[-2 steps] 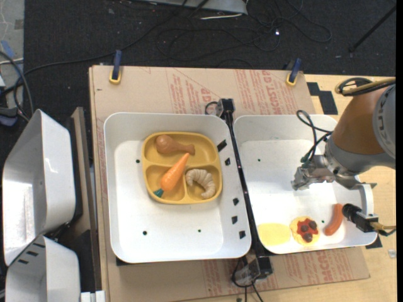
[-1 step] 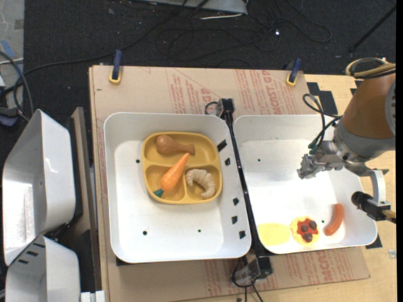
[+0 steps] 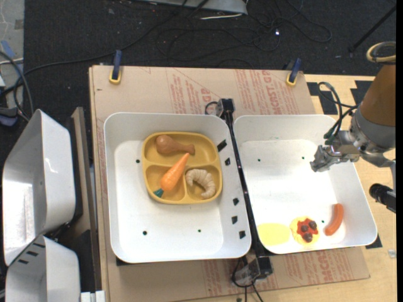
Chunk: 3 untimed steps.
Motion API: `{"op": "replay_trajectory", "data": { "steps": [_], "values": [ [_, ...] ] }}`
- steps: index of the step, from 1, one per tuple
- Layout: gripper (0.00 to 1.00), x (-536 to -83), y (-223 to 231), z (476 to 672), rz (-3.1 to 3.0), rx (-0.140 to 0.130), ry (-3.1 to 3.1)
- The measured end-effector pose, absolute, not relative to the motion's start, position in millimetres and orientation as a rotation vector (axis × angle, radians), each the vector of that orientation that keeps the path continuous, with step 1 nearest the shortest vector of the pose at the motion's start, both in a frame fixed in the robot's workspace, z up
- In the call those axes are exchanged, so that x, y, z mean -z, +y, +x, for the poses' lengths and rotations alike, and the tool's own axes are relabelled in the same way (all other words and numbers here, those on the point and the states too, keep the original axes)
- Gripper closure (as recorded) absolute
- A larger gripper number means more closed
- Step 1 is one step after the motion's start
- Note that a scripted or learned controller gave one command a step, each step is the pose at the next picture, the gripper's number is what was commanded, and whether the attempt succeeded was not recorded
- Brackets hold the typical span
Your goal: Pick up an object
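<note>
Now the gripper (image 3: 318,162) hangs over the right bin (image 3: 277,131), close to its right wall and about halfway between the far and the near rim. It comes in from the right on the grey arm (image 3: 371,128), which has an orange band (image 3: 383,96) above the wrist. Nothing is seen between the fingers, and the white floor under them is bare. At this size I cannot tell if the fingers stand apart or together.

Objects that could be picked lie along the near edge of the right bin. A flat yellow piece (image 3: 273,233) lies near the near-left corner. Just to its right there is a small orange toy with red and dark spots (image 3: 306,229), touching it or almost touching. Further right, near the corner, an orange sausage (image 3: 334,219) lies tilted, apart from the spotted toy. All three are well apart from the gripper.

The left bin (image 3: 126,187) holds a yellow divided plate (image 3: 150,148) in its far half. A brown drumstick (image 3: 174,145) lies in the far compartment. An orange carrot (image 3: 175,172) lies slanted in the near-left compartment, and a pale shrimp (image 3: 201,181) sits curled in the near-right compartment.

Both bins stand side by side on a brown board (image 3: 170,87), which is held by two yellow clamps (image 3: 115,68) at its far edge.
</note>
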<state>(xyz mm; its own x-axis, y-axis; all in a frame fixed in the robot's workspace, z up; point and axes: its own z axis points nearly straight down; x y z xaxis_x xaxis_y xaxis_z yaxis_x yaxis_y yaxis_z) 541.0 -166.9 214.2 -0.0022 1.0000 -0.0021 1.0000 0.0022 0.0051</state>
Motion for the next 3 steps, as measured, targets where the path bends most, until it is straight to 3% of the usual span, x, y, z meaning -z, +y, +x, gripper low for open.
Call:
{"op": "replay_trajectory", "data": {
  "steps": [1,2,3],
  "values": [
    [1.00,-275.8,-174.1,540.6,2.213,-0.004,2.220],
    [1.00,-292.0,-174.2,541.4,2.215,-0.001,2.223],
    [1.00,-277.0,-122.5,542.5,2.214,0.000,2.231]
  ]
}}
